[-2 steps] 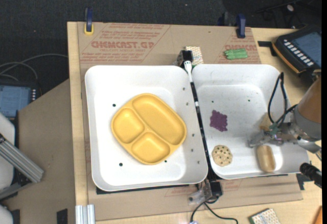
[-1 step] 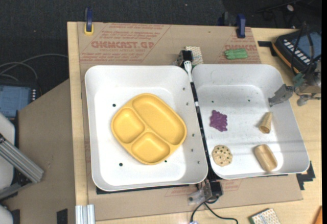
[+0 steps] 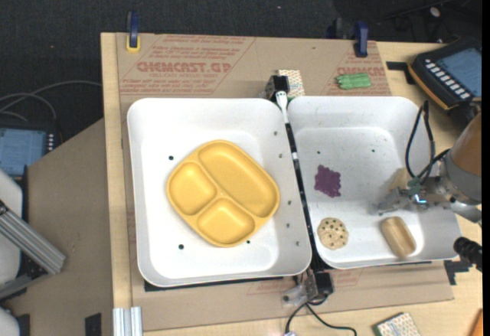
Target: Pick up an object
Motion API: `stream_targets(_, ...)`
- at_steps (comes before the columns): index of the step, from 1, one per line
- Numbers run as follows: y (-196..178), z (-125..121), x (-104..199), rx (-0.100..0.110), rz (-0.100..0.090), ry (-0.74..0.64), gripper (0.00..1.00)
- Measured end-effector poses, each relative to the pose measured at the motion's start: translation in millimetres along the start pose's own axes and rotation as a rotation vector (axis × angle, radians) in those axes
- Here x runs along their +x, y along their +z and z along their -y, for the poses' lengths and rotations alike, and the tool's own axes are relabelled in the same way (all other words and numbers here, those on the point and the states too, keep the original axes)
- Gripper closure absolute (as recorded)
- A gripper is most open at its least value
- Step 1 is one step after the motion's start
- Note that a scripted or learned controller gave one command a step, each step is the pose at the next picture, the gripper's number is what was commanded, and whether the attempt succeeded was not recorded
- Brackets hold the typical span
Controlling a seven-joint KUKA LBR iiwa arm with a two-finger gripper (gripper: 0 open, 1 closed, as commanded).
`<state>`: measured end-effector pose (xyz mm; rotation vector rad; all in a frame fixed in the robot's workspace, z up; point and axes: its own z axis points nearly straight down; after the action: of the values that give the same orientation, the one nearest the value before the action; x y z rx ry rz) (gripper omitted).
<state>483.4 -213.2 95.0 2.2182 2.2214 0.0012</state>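
We see the gripper (image 3: 400,202) low in the right bin (image 3: 360,116), just above the tan bread roll (image 3: 398,236). We cannot tell if it is gripping.

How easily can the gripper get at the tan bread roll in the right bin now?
Probably easily: the gripper hangs just above the bread roll, nothing lies between them, and the cookie lies apart to the side.

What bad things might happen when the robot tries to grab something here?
The gripper hovers just above the tan bread roll, which lies near the right bin's front wall; a grab could push the roll against it instead of lifting it. The roll looks rounded, so it might slip out. The cookie and purple piece lie flat, probably hard to pinch.
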Motion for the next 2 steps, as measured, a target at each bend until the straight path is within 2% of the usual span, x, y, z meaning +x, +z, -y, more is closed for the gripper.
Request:
stream_targets(1,11.4,-84.2,-3.5,0.002,-0.008,-0.005,0.00)
stream_targets(2,-0.5,-82.2,-5.7,-0.001,-0.002,-0.003,1.00)
